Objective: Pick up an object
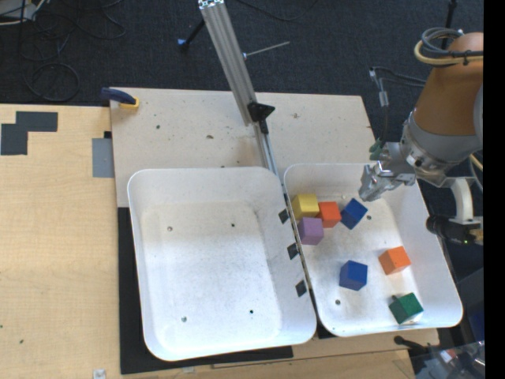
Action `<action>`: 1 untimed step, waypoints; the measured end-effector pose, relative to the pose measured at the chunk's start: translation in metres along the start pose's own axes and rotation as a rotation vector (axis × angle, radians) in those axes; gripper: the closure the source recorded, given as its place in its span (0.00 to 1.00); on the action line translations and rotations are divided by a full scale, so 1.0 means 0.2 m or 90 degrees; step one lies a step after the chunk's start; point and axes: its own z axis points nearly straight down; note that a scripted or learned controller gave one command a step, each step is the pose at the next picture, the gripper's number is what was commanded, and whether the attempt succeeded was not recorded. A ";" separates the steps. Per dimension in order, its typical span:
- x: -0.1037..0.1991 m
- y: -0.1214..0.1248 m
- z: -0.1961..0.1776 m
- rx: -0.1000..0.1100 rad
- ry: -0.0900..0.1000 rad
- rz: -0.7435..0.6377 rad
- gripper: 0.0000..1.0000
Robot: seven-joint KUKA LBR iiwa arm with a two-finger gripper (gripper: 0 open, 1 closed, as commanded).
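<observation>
Green cube (405, 307) lies lowest in the right bin (442, 310); the gripper (372, 183) (finger state indeterminable) hovers at one o'clock of the tilted blue cube (354, 212). Approach step, apparently: next, descent onto that cube, clear of the red cube (329, 212) at nine o'clock.

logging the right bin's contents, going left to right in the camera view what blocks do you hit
yellow block → red-orange block → upper blue block → orange block → green block. The purple and lower blue blocks overlap others in that order, so they are omitted.
</observation>
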 end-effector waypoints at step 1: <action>0.23 -0.01 0.06 0.001 0.000 0.001 1.00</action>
